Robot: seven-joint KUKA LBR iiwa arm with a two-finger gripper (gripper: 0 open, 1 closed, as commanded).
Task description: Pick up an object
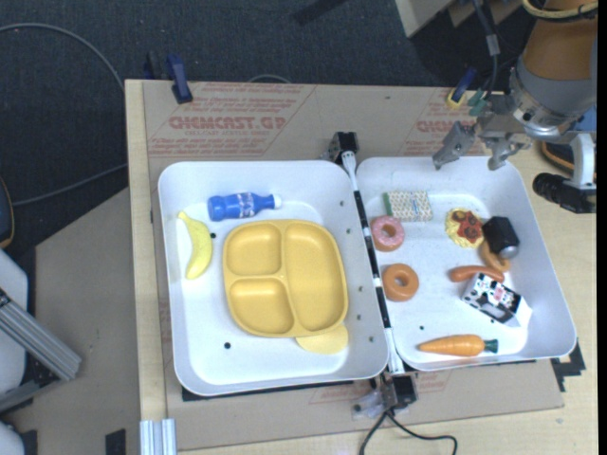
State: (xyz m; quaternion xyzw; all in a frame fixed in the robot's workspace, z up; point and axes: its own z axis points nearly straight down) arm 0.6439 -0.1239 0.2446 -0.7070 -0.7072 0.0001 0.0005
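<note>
Bare floor at right bin (541,218) far edge; food toys (427,245) crowded nearer, middle to front.

Two white bins (180,192) held a yellow divided plate (283,277), yellow banana (196,245), blue bottle (239,205), pink doughnut (387,232), orange-brown doughnut (399,282), orange carrot (457,345) and a black-and-white patterned block (492,298).

Bright even overhead light; soft faint shadows; white bins (180,254) slightly overexposed; focus mildly soft.
</note>
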